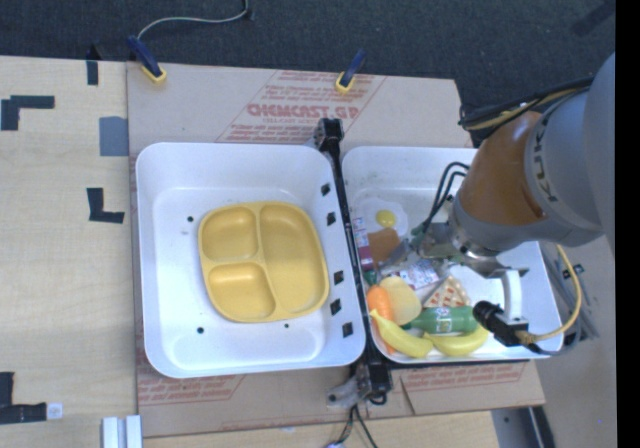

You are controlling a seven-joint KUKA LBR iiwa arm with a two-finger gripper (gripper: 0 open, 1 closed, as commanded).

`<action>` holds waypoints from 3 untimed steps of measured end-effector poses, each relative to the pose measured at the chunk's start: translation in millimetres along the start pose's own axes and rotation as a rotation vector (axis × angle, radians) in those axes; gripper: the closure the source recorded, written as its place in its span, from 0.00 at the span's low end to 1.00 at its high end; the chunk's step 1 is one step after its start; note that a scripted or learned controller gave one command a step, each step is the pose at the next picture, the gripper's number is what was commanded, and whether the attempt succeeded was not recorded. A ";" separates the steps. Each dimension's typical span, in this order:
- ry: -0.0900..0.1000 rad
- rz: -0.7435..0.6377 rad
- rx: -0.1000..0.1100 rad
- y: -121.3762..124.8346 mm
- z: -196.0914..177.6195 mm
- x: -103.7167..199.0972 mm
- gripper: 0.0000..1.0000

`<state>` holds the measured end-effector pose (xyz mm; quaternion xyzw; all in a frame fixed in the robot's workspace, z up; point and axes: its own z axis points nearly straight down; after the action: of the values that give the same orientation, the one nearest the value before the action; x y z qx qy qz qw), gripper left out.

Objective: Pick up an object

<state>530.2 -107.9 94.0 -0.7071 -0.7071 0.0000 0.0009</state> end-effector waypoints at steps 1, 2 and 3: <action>-0.008 0.003 -0.007 59.4 6.3 10.2 0.00; -0.005 0.002 -0.008 60.0 -3.9 11.4 1.00; -0.003 -0.002 -0.001 134.8 -9.6 9.2 1.00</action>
<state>665.0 -98.7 103.4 -0.7066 -0.7077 0.0006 -0.0004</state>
